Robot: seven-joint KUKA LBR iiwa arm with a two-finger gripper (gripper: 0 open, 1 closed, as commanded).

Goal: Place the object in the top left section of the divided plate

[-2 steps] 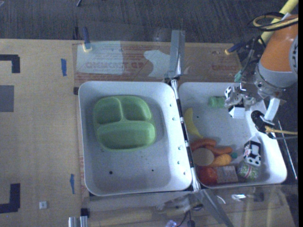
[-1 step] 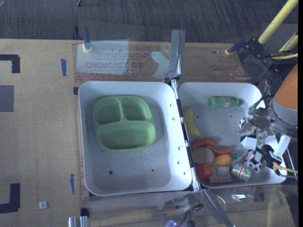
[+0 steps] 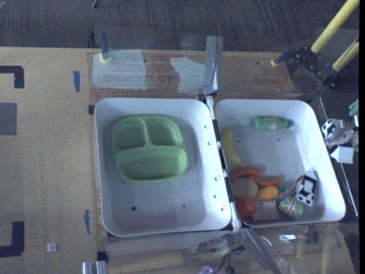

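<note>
1. The scene is moderately lit with a cool, slightly bluish cast.
2. The left bin point(image 3: 114, 210) and right bin point(image 3: 319, 153) are the brightest areas, their white floors washed pale.
3. The green divided plate point(image 3: 149, 147) casts a soft shadow on its right and lower sides.
4. The whole frame is soft and grainy; small toys in the right bin blur together.
5. The dark floor point(image 3: 171, 10) at the top is dim, with little detail.

Green divided plate point(image 3: 149, 148) in left bin point(image 3: 108, 210), upper part, all sections bare. Right bin point(image 3: 319, 124): green bottle point(image 3: 271, 122) near top, yellow banana point(image 3: 230, 148) along left wall, mixed small items point(image 3: 268, 196) clustered at bottom. Wooden counter point(image 3: 45, 153) beneath both.
</note>
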